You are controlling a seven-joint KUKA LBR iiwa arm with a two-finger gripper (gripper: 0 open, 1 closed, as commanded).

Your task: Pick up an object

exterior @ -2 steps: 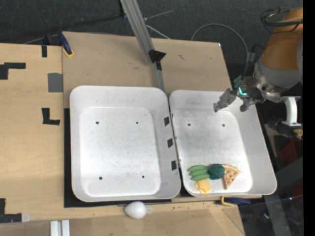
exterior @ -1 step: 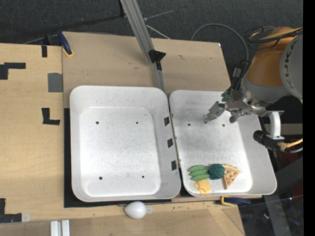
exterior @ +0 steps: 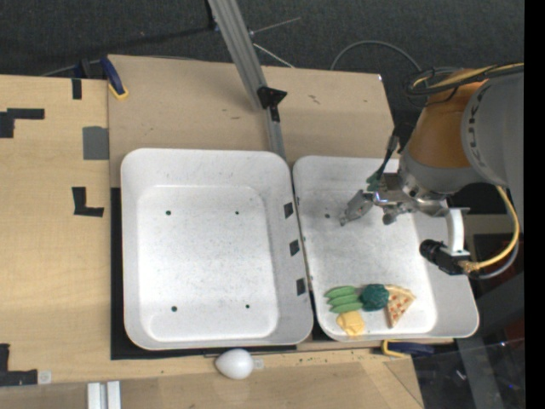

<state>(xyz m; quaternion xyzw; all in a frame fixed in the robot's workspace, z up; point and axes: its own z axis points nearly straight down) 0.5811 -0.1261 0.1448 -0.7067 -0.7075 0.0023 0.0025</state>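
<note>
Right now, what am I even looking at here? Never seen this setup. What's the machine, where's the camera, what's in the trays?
It's a single picture from one fixed camera above a bench, looking down at a slant. The machine is a robot arm, grey with an orange band, reaching in from the right of the picture. Its gripper hangs over the upper part of the right bin; nothing is visibly between the jaws.

Two shallow white bins sit side by side. The left bin shows its speckled floor. At the near edge of the right bin lies a small cluster of toy food: a green piece, a dark green broccoli-like piece, a yellow piece and a pizza slice.

A white egg-like object lies on the bench outside the bins, in front of the left one.
</note>
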